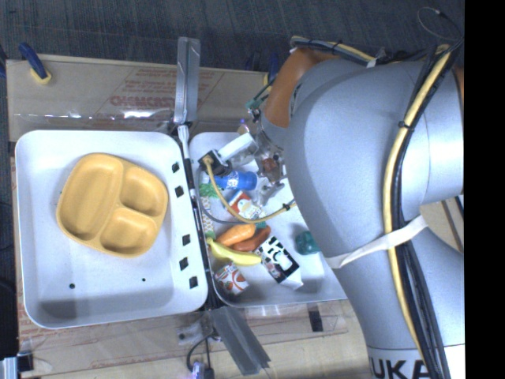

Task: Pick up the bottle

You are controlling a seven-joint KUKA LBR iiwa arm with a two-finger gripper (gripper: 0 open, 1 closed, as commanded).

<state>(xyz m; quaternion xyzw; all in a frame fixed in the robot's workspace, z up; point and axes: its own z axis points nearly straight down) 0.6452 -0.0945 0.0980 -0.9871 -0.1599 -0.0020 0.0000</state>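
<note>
Brown cardboard is covering the bench [95, 85] under two white bins, with dark floor showing along the far edge. Left bin [31, 290] is holding one yellow divided plate [113, 204], lying flat toward its far half. Right bin [316, 281] is carrying a crowd of small items, and the grey arm [355, 172] is reaching in from the right and hiding much of its right side.

Gripper [270, 166] is hanging low over the far part of the right bin. Whether it is wide, narrow or holding anything, I cannot tell, as the wrist is blocking it.

Bottle [238, 182], blue, is lying on its side in the far-left part of the right bin, just left of the gripper. Contact is not readable.

Nearer the camera, a carrot [245, 235] is resting against a banana [231, 253]. A black-and-white carton [278, 261] is sitting just right of them, a teal piece [306, 242] is lying beside the arm, and a small printed cup [230, 277] is sitting at the near-left corner.
</note>
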